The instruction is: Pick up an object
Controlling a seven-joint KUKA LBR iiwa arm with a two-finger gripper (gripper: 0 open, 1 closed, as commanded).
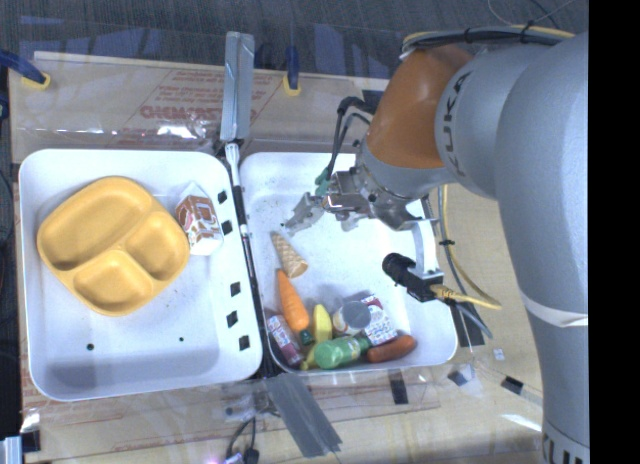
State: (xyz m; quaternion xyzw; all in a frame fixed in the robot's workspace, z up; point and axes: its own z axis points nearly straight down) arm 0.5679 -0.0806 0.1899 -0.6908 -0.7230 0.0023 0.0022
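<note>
My gripper [303,214] hangs over the upper middle of the right bin [262,180], with the grey and orange arm reaching in from the right. Just below it lies a tan ice-cream cone [289,253], apart from the gripper. Further toward the front edge sit an orange carrot [292,302], a yellow piece [322,322], a green item [335,353], a red sausage [391,349], a grey round can [354,314] and a small printed packet [379,322]. Nothing shows in the gripper.
The left bin [120,352] holds a yellow sectioned plate [112,242] and a brown-and-white carton [198,220] by the divider. A black connector [405,274] with cables juts over the right bin's right side. A grey bracket [236,87] stands behind the bins.
</note>
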